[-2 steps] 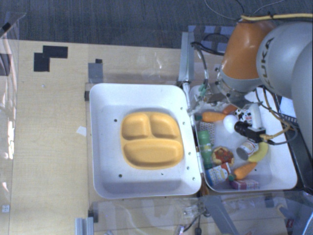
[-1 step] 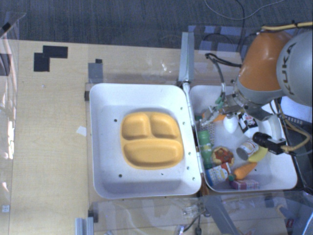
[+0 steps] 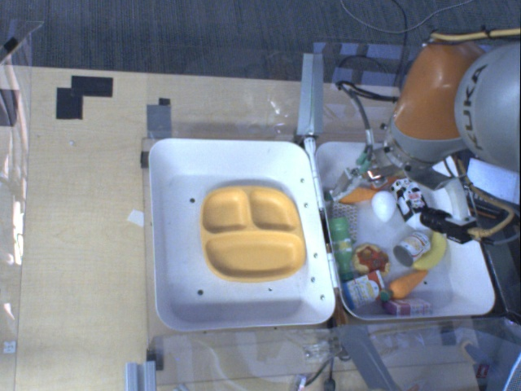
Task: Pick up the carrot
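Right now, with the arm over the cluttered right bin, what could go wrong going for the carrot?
1. The gripper sits at the bin's far end near an orange wedge-shaped piece and a white egg, while the long orange carrot lies toward the near end. It may grab the wrong orange item.
2. The carrot touches the yellow banana, with a small metal can close by; a descent could knock or pinch those.
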`<state>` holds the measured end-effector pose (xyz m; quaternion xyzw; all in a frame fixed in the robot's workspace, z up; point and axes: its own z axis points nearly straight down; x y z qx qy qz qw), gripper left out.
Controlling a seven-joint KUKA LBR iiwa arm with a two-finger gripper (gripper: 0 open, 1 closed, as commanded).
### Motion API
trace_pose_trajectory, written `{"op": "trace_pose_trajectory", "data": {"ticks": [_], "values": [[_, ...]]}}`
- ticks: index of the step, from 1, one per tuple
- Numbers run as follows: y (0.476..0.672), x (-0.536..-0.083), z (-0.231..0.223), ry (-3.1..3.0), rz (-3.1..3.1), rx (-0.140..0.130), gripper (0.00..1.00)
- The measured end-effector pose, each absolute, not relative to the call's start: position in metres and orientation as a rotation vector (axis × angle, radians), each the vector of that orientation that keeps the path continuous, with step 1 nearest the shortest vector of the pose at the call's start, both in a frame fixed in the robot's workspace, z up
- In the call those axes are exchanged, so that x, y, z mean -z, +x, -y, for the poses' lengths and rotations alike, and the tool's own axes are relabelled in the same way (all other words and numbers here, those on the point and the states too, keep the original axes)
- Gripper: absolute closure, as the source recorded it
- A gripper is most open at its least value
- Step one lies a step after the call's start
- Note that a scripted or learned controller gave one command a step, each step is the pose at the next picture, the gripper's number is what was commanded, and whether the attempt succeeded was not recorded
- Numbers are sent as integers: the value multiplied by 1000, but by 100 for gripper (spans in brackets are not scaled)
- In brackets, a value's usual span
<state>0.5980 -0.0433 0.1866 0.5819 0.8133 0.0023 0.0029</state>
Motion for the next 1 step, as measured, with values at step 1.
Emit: {"op": "trace_pose_trajectory", "data": {"ticks": [1], "values": [[632,-113,94,1793,-2574,-3,0]]}}
